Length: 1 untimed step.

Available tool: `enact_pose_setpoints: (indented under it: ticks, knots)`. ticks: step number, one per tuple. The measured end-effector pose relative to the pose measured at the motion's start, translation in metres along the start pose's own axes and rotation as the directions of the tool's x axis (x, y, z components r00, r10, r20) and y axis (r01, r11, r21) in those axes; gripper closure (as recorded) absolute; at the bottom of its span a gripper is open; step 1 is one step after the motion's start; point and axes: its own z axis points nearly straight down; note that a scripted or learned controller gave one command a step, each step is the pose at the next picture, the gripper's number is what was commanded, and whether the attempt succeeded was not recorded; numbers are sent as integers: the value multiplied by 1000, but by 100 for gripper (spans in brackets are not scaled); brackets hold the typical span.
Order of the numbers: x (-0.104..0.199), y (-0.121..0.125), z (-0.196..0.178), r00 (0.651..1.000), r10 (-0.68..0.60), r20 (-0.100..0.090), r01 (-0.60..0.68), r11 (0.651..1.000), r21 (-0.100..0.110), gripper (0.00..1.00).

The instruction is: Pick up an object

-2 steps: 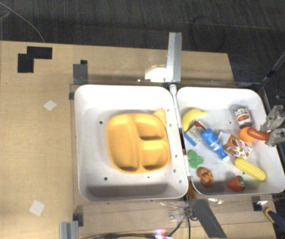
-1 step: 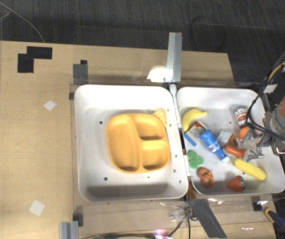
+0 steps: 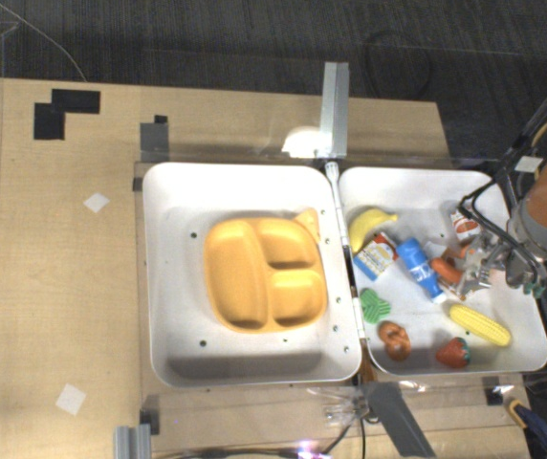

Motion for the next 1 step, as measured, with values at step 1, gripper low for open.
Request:
enact_pose_setpoints:
  ticks: [1]
  knots:
    - [-4,1,-14,1000,-6,14,6,1000,1,100]
